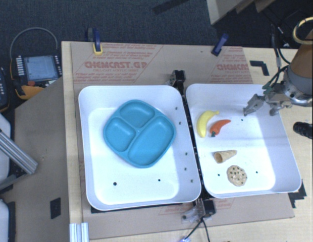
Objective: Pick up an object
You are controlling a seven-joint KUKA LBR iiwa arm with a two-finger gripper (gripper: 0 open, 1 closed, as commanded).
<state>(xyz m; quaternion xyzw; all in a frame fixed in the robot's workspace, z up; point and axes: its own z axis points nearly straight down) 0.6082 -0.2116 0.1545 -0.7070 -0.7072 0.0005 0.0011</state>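
The right bin [277,150] holds a yellow banana [205,121] and an orange-red carrot [219,126] side by side near its upper left. Lower down lie a tan cone-shaped piece [224,156] and a round cookie [237,175]. My gripper [262,106] hovers over the upper right part of this bin, to the right of the carrot and apart from it. Its fingers are spread open with nothing between them.
The left bin [91,150] carries a blue divided plate [139,133]. A black divider with clamps [178,77] runs between the bins. Cardboard [146,59] lies under both. A screen device [39,67] and cables sit off the bench at upper left.
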